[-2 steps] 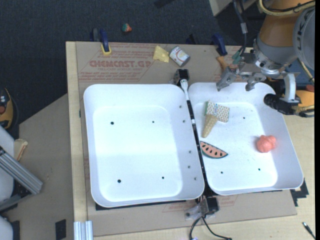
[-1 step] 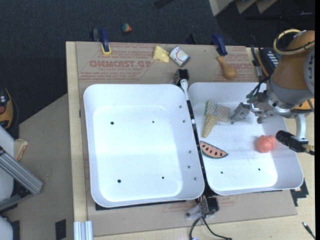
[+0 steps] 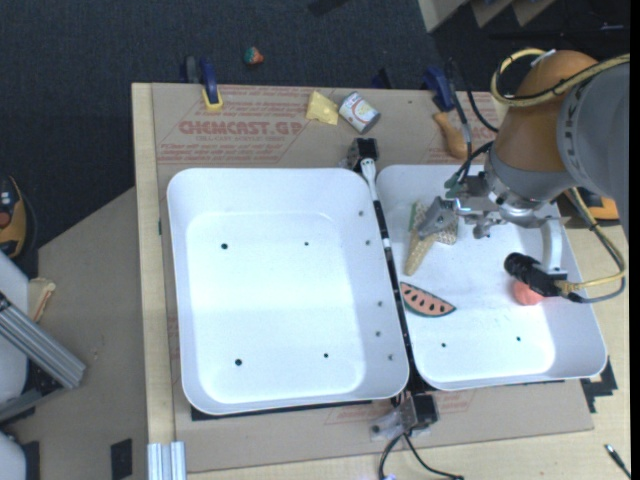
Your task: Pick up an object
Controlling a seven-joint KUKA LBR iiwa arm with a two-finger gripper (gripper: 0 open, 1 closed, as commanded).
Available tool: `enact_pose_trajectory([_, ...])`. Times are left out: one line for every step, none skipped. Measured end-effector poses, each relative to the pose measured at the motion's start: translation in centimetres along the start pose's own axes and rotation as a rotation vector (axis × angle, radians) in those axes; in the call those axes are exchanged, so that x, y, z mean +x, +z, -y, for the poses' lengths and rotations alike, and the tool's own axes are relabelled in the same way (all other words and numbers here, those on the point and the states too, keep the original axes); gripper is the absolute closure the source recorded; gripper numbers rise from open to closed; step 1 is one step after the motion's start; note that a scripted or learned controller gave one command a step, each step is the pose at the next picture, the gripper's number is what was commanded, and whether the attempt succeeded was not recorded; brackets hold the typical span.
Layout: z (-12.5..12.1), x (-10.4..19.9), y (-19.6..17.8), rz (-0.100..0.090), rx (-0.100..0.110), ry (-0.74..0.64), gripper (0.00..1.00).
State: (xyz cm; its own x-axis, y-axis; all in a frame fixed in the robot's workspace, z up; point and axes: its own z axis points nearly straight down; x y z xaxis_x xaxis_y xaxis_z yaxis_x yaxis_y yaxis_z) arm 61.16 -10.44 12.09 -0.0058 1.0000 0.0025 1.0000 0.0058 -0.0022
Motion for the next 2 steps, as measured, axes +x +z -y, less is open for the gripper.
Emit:
enact_pose_trajectory([-4.3, 0.9, 3.8, 0.004, -0.006, 0.003, 0.00])
enact_pose_trajectory([-4.2, 0.9, 2.5, 0.004, -0.008, 0.004, 1.00])
